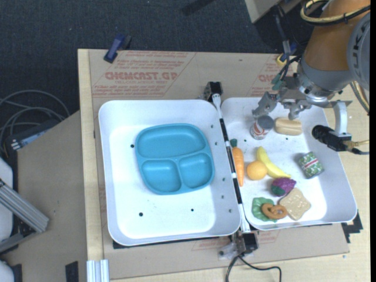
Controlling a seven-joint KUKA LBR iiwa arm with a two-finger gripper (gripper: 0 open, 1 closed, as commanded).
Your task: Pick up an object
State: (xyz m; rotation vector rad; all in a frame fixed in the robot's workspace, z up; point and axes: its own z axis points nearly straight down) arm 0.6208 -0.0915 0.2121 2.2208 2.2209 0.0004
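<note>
Pretzel (272, 210) and cracker (295, 204): front of right bin (343, 184). Bread roll (288, 126): rear, just beside spread, unladen claw (281, 103). Best approach, I judge: centre above roll, descend straight, avoid small can (259, 128) alongside.

Red lettering reading "CHEMCAST GP" runs across the brown protective sheet (150, 69) behind the left bin (111, 157); smaller red lines around it are too blurred to read; similar illegible red print recurs behind the right bin (346, 201).
</note>
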